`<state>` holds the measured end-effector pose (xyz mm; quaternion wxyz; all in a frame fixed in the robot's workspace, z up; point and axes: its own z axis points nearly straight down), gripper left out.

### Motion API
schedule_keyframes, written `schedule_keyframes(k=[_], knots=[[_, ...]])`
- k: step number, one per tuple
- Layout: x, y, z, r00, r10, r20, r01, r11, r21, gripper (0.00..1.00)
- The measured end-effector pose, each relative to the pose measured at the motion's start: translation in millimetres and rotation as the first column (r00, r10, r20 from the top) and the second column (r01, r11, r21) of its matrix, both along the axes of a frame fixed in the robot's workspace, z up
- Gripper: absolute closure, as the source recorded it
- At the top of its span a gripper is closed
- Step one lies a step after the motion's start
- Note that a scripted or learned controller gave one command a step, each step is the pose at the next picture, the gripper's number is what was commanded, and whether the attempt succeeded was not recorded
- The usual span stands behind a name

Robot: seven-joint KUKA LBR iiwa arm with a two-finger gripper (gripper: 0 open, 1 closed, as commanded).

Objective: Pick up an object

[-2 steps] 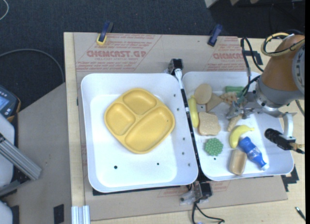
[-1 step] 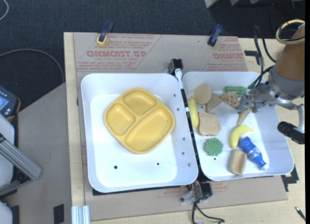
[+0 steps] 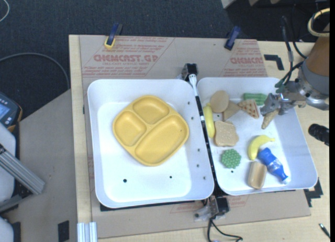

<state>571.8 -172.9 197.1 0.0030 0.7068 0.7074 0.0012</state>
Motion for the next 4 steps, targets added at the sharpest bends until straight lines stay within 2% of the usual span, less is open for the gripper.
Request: schedule_keyframes(k=[1,2,3,4], knots=[[1,0,29,1.0,0.0,-0.002,0.0,1.0,0.001,1.0],[29,46,34,1.0,0.003,-0.002,-0.003,1.0,0.001,1.0],[42,96,41,1.0,0.005,-0.001,-0.005,1.0,0.003,1.0],[64,146,25,1.0,0.002,-0.002,-0.002,1.0,0.001,1.0]])
